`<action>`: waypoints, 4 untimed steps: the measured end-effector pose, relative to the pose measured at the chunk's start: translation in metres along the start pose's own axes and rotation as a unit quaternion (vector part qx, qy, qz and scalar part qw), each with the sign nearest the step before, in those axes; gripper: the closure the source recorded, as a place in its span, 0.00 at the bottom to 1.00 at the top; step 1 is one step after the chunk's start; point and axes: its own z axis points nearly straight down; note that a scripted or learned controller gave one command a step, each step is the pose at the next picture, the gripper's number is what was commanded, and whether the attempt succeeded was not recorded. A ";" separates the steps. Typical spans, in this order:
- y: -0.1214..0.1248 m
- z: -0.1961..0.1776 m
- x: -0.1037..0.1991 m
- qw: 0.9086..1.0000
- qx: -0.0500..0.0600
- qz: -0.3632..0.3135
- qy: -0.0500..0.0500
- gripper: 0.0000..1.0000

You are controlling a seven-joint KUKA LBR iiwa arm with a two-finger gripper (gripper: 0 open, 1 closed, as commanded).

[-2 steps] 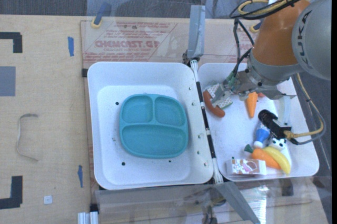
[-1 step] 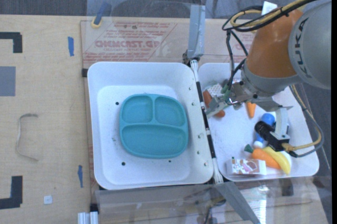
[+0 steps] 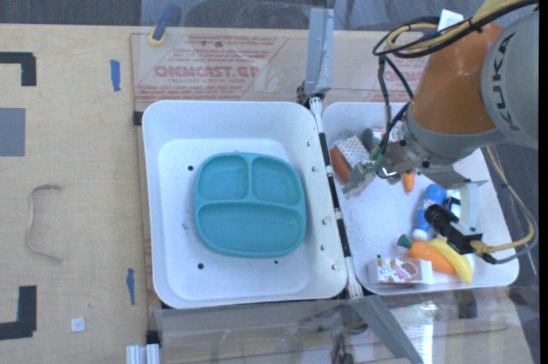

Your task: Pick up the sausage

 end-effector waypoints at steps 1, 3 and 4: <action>-0.006 0.000 -0.015 1.000 0.000 -0.017 0.000 0.00; 0.000 0.000 -0.002 1.000 0.000 -0.005 0.000 0.00; 0.009 0.000 -0.007 1.000 -0.002 -0.028 -0.002 0.00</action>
